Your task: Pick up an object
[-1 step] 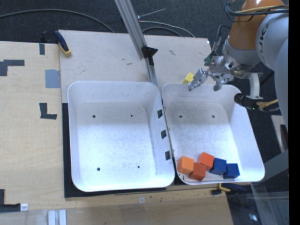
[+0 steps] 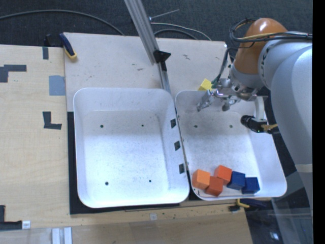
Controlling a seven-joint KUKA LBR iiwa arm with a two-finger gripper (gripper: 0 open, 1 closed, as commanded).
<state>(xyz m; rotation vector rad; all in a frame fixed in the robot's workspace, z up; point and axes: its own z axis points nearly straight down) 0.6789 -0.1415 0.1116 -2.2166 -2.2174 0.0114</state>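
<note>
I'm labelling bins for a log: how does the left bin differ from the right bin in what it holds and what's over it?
The right bin holds orange blocks and blue blocks clustered at its near edge; the left bin shows just its speckled white floor. The gripper hangs over the right bin's far end, while the left bin has no arm above it. Both are shallow, white and rounded at the corners.

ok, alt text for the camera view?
The arm's gripper hangs over the far end of the right bin, a yellow block at the rim beside it. Orange blocks and blue blocks cluster at that bin's near edge, beside the left bin.
</note>
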